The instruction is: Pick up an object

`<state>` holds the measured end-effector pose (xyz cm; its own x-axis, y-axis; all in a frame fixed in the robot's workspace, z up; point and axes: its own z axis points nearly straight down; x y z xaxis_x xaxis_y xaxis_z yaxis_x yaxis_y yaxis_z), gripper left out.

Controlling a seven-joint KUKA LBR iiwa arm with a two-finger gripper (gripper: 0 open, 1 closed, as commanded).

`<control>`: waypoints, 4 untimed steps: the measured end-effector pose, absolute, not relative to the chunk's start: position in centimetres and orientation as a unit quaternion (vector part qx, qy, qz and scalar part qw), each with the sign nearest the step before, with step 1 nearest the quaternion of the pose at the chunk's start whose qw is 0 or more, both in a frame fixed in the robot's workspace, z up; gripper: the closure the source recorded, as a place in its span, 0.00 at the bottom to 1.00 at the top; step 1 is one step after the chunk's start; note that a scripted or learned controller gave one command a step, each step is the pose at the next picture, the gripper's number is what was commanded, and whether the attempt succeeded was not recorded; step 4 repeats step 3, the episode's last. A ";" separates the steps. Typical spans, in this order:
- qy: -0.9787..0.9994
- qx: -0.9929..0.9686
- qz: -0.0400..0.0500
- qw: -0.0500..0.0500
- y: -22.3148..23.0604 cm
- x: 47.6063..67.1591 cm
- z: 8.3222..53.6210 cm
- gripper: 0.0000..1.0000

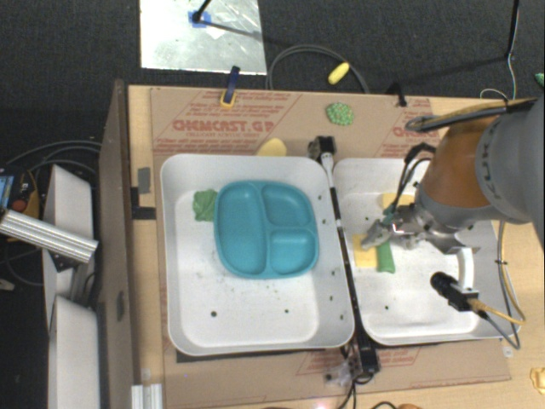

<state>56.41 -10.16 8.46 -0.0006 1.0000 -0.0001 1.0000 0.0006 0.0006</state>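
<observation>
Hovering low in the right bin, the claw sits over a green piece lying on a yellow piece; its state cannot be told. Both look light and probably soft: grip the green piece across its narrow width.

Blue divided plastic plate in the left white bin.
A green leafy piece touches the plate's left edge; a green dotted disc lies on the cardboard-covered tabletop.
</observation>
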 end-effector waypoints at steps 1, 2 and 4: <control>0.707 0.708 0.001 0.003 -14.8 58.6 9.5 0.00; 0.710 0.705 0.000 -0.001 -8.4 56.1 8.3 0.00; 0.709 0.705 0.001 0.001 -8.7 56.3 9.5 1.00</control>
